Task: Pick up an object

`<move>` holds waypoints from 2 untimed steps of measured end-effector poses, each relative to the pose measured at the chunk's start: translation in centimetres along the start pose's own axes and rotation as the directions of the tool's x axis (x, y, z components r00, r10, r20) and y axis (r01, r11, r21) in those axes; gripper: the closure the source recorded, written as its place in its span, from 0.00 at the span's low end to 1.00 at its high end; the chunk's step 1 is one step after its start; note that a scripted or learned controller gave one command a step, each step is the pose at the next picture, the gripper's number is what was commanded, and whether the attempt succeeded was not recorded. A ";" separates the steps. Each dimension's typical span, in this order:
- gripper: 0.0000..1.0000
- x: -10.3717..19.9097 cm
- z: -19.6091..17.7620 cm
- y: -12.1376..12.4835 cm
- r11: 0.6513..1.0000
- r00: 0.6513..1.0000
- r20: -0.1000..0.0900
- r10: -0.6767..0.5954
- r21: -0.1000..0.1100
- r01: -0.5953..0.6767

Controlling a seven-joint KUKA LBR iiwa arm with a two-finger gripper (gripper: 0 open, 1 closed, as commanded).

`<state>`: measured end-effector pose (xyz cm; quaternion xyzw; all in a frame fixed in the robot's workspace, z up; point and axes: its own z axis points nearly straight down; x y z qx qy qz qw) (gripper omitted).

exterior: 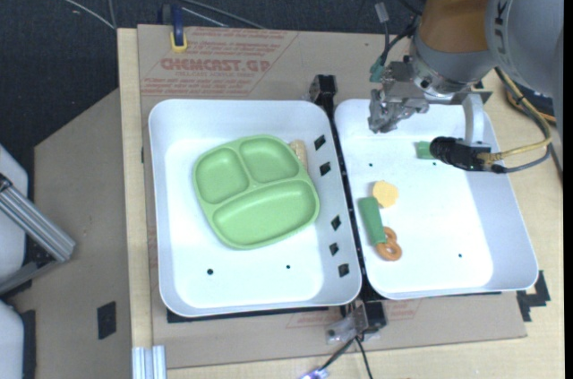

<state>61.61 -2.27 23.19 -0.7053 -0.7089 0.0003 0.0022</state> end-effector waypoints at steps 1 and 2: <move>1.00 5.0 1.3 -1.6 1.000 1.000 0.001 0.001 0.001 -0.001; 1.00 9.9 1.8 -3.1 1.000 1.000 0.000 0.000 0.001 0.000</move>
